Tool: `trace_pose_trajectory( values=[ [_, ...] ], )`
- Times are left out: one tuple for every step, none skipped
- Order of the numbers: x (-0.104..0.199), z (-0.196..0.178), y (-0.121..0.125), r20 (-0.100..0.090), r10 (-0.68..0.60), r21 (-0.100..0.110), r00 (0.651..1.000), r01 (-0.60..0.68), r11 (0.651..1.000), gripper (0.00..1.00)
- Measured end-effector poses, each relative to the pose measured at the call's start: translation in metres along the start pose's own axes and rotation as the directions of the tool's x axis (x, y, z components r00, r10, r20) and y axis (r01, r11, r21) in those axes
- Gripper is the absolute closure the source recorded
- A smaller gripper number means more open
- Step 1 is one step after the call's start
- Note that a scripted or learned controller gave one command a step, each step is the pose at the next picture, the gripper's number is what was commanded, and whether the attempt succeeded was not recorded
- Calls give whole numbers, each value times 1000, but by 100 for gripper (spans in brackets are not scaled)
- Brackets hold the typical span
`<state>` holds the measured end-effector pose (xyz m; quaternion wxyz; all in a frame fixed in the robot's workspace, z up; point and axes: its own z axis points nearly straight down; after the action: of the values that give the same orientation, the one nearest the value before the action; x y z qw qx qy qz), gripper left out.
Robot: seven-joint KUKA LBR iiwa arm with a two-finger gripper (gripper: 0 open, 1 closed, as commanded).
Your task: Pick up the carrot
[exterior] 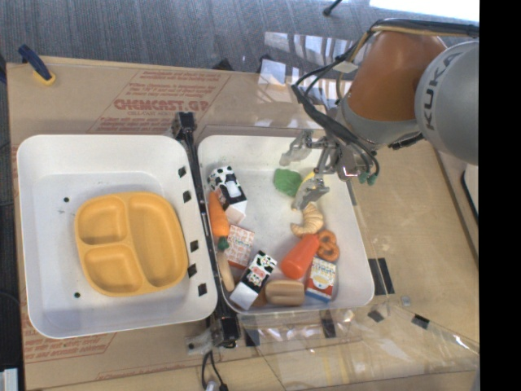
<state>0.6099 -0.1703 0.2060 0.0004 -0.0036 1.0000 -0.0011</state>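
Your carrot (218, 217) lies against the right bin's (358, 243) left wall; jaws (313, 187), openness unclear, hang well apart over the croissant (309, 218).

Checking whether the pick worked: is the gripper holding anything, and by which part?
Nothing is held. The gripper hovers above the croissant; the carrot lies untouched by the right bin's left wall.

Two white bins (32, 218) sit on a tan desk (407, 218) printed with red lettering. The left bin holds a yellow tray (129, 243). The right bin holds an orange carrot (218, 215), black-and-white cow-patterned cartons (228, 187), a green item (286, 181) and a red-orange bottle (299, 257).
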Motion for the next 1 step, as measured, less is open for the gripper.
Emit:
trace_pose_trajectory(
  values=[
    [37,113,-39,2,97,-1,995,-97,995,0]
  ],
)
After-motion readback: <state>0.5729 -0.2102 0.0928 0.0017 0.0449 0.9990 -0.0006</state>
